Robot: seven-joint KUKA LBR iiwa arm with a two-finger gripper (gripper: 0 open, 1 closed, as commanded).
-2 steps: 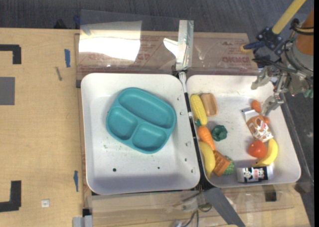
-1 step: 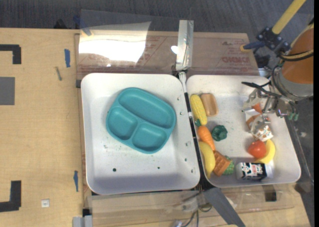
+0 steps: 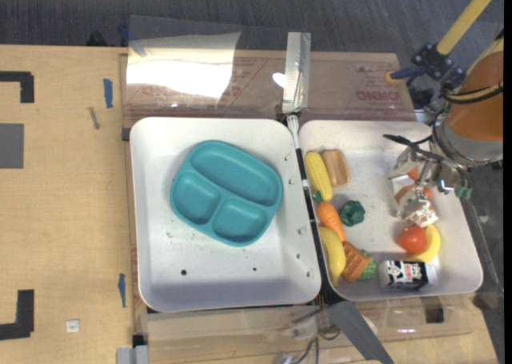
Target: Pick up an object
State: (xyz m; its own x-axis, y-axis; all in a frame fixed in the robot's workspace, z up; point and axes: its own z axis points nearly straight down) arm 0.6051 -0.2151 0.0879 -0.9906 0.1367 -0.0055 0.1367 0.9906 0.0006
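Camera view: tomato [image 3: 412,240] below hand [image 3: 416,194]

Red lettering [image 3: 373,95] runs along the clear panel [image 3: 352,86] behind the right bin [image 3: 472,270], upside down from this view and too blurred to read. The small black-and-white carton [image 3: 406,273] in that bin bears dark markings, too small to make out. No other text shows.
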